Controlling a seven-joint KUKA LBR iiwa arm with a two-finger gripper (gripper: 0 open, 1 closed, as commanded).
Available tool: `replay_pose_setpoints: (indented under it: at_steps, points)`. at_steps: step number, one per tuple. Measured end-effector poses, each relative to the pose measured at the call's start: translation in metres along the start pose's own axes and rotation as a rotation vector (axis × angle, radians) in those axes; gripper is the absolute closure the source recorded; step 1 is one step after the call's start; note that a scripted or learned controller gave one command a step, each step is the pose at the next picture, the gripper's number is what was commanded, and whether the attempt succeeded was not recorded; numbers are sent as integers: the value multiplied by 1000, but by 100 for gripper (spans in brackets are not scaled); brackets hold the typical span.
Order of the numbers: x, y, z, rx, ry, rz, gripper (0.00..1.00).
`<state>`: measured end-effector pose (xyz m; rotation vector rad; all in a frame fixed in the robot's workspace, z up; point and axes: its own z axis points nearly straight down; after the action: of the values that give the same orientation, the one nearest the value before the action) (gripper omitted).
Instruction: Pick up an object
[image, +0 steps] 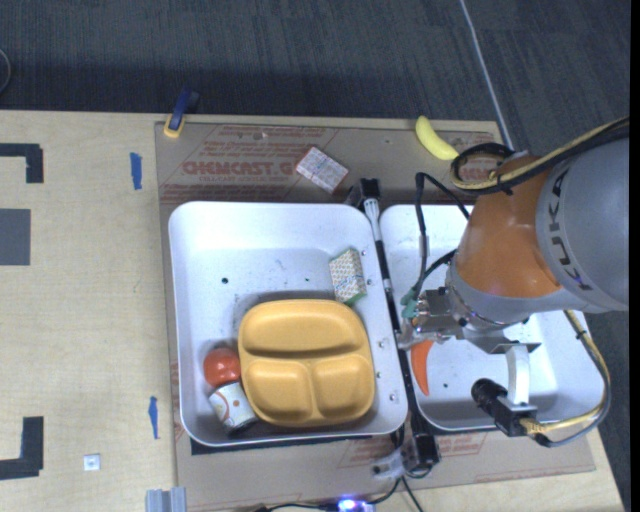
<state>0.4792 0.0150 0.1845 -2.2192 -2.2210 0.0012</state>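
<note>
A yellow divided tray (305, 360) lies in the left bin (195, 260). A red ball (220, 365) and a small white and orange cup (232, 403) are tucked against its left side. A small patterned packet (347, 274) rests near that bin's right wall. In the right bin (440, 228), an orange carrot-shaped piece (421, 367) lies by the left wall. My gripper (424, 318) hangs just above the piece's upper end, under the grey and orange wrist, which hides much of the right bin.
A yellow banana (435, 138) and a patterned card (321, 168) lie on the cardboard behind the bins. A blue clamp (180, 112) sits at the cardboard's far left corner. Black cables (520, 420) loop over the right bin's front.
</note>
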Motion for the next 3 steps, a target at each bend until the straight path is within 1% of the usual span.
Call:
replay_pose_setpoints:
  at_steps: [1,2,3]
  points:
    - [0,1,-10,-4,0,0,100]
    - [-53,0,0,0,0,1,100]
    - [-8,1,-18,-5,-1,-1,100]
